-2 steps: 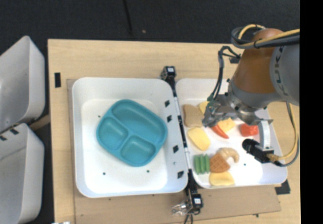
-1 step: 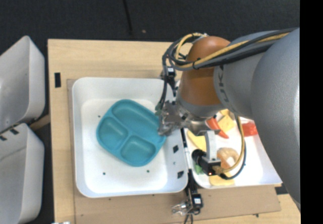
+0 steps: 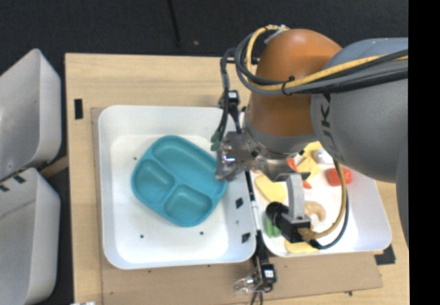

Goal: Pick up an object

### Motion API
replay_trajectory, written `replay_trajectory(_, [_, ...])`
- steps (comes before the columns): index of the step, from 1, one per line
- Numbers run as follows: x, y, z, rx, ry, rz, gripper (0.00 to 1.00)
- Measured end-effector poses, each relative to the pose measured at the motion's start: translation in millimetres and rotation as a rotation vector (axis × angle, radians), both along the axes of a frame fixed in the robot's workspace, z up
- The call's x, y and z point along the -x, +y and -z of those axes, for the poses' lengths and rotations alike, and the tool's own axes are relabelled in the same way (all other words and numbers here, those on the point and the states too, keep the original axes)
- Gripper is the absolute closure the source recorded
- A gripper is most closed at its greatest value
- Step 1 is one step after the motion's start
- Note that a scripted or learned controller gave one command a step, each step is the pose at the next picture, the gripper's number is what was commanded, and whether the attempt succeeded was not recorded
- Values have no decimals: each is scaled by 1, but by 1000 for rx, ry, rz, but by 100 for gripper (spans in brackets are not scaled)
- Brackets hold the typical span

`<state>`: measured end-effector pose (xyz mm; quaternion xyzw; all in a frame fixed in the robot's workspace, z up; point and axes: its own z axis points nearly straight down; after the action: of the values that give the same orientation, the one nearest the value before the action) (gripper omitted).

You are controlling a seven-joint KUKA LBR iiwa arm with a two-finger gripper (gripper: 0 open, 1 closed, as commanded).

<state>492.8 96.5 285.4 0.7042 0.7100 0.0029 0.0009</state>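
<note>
robot arm low over two white bins, nothing lifted yet

the gripper point(image 3: 227, 158) sits at the inner wall between the bins, touching or just beside the right rim of a blue divided plate point(image 3: 175, 180) that lies flat in the left bin point(image 3: 124, 231). the bulky wrist hides the claw, so i cannot tell whether it is apart or together. the right bin point(image 3: 364, 222) holds small pieces, among them a yellow piece point(image 3: 318, 156), a red piece point(image 3: 337, 176) and a tan ring point(image 3: 317, 212). judging by this, the pick is at the reaching stage: gripping and lifting are left to do.
</note>
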Motion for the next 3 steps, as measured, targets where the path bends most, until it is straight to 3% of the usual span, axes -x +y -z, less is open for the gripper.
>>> replay_trajectory(1, [3,109,-76,-3,-1,-7,100])
replay_trajectory(2, [2,82,-70,5,7,9,100])
replay_trajectory(3, [2,46,-162,2,-4,9,100])
